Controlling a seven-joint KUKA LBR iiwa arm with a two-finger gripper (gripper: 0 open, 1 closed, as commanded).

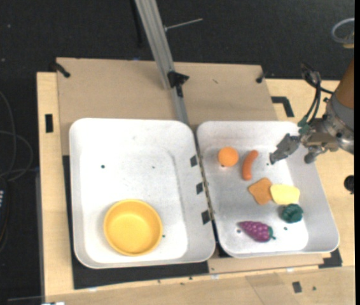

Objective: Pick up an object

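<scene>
Hovering my gripper (286, 149) over the right bin (231, 246), near its upper right part, nothing between the fingers; they look spread apart, released. Step in hand, as I judge it: the approach, no grasp made yet.

Using the sausage (250, 164) as landmark: it lies just left of the gripper, slightly lower, tilted near upright. Orange ball (228, 157) sits just left of the sausage, apart from it. Orange wedge (261, 190) is below the sausage, touching a yellow block (285, 194) on its right. Green lump (291, 213) is just under the yellow block. Purple grapes (256, 231) lie furthest below the sausage, near the bin's front rim. Yellow bowl (133, 227) is far left of the sausage, in the left bin (91, 138).

Next move, my guess: the sausage is the closest target. I need to shift left, line the fingers across its narrow width, then descend and close. Its roundness could make it roll out of the grip.
</scene>
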